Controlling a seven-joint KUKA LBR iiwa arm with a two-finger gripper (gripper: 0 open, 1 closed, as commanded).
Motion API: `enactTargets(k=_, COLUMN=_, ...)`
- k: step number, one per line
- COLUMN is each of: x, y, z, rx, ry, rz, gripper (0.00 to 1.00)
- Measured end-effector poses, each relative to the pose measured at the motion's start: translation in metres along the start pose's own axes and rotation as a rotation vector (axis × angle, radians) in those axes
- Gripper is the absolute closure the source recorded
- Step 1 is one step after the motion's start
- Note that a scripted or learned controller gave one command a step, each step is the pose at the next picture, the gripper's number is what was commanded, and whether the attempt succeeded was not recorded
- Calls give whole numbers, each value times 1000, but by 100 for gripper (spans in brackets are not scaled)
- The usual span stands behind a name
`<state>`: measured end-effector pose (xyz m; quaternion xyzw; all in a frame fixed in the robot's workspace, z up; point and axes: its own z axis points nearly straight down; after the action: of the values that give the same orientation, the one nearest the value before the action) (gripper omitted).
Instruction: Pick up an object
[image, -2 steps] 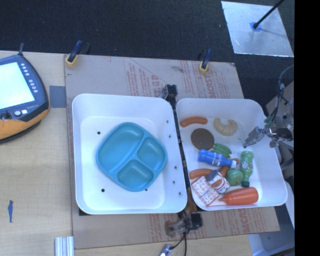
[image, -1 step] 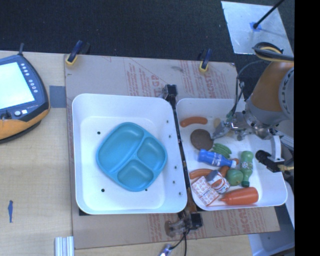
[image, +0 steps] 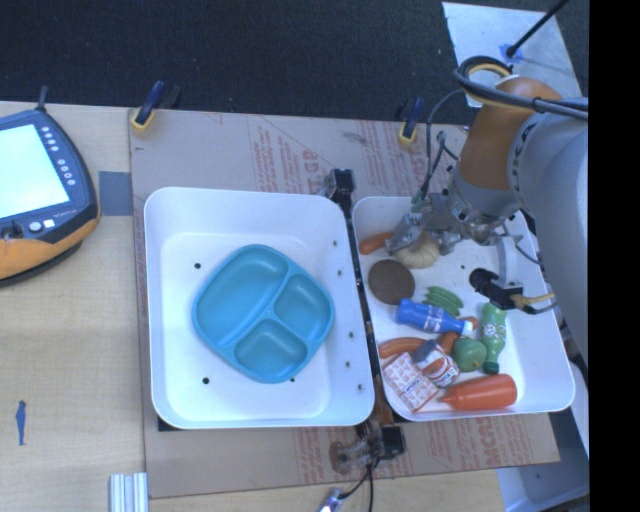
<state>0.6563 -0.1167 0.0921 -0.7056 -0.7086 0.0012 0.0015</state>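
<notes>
1. white bins sit side by side on a pale wooden worktop (image: 70, 350). the left bin (image: 170, 300) carries a blue divided plate (image: 263, 313). the right bin (image: 540, 360) is crowded with small toy foods.
2. the grey arm (image: 500, 140), with its orange band, reaches in from the right, and the jaws hang low over the far left corner of the right bin. from this angle i cannot tell whether they are open or closed, or whether anything is between them.
3. directly under the jaws lies a tan lumpy piece (image: 420, 254). it looks like the piece being gone for, and it appears to rest on the bin floor.
4. its neighbours are close. a short orange piece (image: 375, 242) lies just beside it toward the bin's left wall, and a brown round disc (image: 390, 281) sits just in front of it.
5. well apart, nearer the front of the bin, are a green pod (image: 443, 297), a blue bottle (image: 430, 318), a green bottle (image: 492, 330), a red and white packet (image: 412, 380) and a long red-orange piece (image: 478, 392).
6. to do this step well, the jaws should be centred on the tan piece and straddle its narrower width, so that neither side lands on the disc or the orange piece.
7. they should go down close to the bin floor before closing, since a rounded, lumpy shape is likely to squirt out of a high pinch.
8. the lift should then be straight up and slow, and the grasp judged good if the tan piece rises clear of the floor.
9. the nearby bin wall is a risk, so the approach should stay off it.
</notes>
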Motion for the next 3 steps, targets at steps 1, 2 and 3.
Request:
enactTargets(k=1, x=-1, y=0, z=-10, rx=3, ry=0, rz=-4, gripper=100)
enactTargets(k=2, x=62, y=-12, z=-136, rx=-2, ry=0, rz=-1, gripper=100)
enactTargets(k=3, x=48, y=-1, z=-99, rx=3, ry=-1, rz=1, gripper=100)
